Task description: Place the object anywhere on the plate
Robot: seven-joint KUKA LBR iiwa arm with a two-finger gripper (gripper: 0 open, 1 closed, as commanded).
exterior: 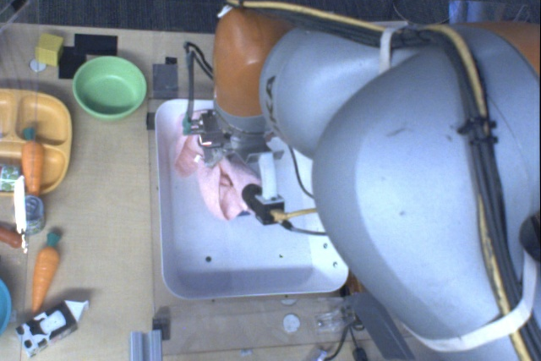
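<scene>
My arm [406, 156] hides most of the bin [237, 275]. The gripper [221, 150] sits on the pink object [221, 192]; finger state: cannot tell. Risk: soft item slips out during lift.

My bench [110, 207] is of light wood. On it, near my arm, lies a white bin [245, 270]. At the far edge stand a green bowl [109, 87], a yellow block [50, 48] and a black block [84, 51]. At the left edge lie a yellow tray [51, 118], a carrot [44, 265] and a small cow-patterned carton [51, 324].
</scene>
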